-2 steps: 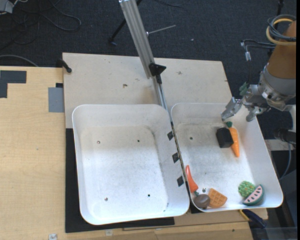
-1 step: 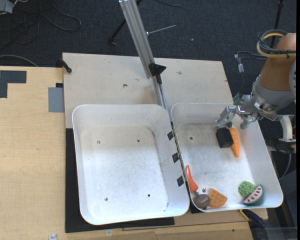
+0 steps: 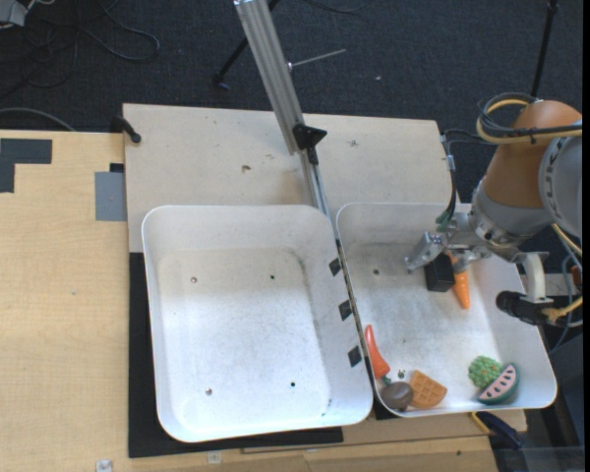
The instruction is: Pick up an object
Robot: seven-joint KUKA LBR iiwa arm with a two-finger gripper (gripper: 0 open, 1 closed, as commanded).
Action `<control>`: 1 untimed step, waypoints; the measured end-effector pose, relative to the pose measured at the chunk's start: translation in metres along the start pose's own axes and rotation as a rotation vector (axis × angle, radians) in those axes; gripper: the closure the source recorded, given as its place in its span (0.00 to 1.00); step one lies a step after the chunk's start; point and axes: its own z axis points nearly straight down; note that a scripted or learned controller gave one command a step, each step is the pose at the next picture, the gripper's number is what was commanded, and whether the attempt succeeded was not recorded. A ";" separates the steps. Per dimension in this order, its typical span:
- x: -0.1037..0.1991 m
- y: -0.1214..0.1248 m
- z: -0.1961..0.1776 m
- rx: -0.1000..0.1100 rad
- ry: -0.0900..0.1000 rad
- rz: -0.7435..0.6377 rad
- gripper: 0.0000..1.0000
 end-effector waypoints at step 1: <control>-0.002 0.002 -0.014 -0.007 -0.002 0.003 1.00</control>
